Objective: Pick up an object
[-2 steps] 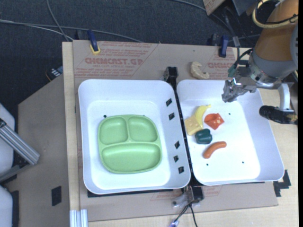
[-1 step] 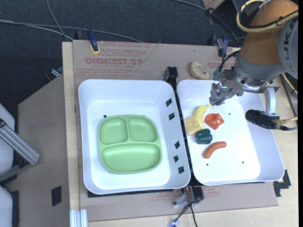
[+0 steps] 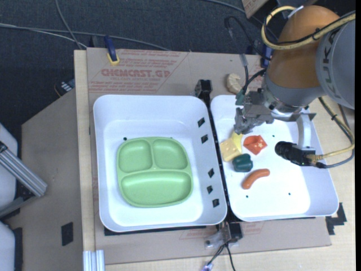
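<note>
The right bin holds several small toys in its left half. A yellow wedge lies nearest the divider, with a red piece just to its right. Below them sit a dark green piece and an orange sausage. My gripper hangs low over the upper left of this bin, directly above the top edge of the yellow wedge and close beside the red piece. Nothing is visibly lifted.
The left bin carries a green divided plate. A beige lump lies on the cardboard beyond the right bin. A blue and yellow clamp sits at the bench's far edge. The arm's bulk covers the right bin's far right corner.
</note>
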Available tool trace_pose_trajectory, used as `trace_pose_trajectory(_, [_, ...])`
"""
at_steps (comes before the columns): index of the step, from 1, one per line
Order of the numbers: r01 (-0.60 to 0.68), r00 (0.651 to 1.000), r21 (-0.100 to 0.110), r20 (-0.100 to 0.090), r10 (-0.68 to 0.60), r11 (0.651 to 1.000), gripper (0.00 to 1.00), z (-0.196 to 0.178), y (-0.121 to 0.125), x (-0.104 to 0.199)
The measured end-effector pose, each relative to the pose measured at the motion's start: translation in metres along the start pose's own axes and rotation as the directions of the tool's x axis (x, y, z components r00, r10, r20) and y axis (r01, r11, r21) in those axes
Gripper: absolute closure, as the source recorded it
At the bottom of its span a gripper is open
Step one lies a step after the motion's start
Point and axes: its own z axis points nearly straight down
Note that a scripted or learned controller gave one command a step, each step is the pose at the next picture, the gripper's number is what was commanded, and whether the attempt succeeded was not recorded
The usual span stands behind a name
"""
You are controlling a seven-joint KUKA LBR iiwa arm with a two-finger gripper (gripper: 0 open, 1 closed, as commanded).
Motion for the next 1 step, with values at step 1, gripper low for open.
trace_pose_trajectory(1, [0.002, 1.000, 0.000, 0.000, -0.002, 1.000, 1.00, -0.0004, -0.0139, 0.0592])
